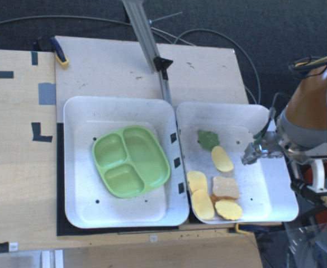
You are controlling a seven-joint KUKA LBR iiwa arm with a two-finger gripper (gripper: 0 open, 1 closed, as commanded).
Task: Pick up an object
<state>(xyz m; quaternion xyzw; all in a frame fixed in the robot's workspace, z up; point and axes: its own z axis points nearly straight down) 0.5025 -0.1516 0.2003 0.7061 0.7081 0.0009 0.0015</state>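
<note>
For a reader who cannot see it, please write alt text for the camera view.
The gripper hovers over the right bin, beside yellow food pieces, a bread slice and a green leafy piece. The left bin holds a green divided plate.

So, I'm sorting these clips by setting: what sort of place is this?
Most likely a robotics lab bench, not a kitchen. Two white bins sit on a taped wooden bench, a robot arm reaches in, loose cables trail behind, and the food pieces and green tray look like toys.
</note>
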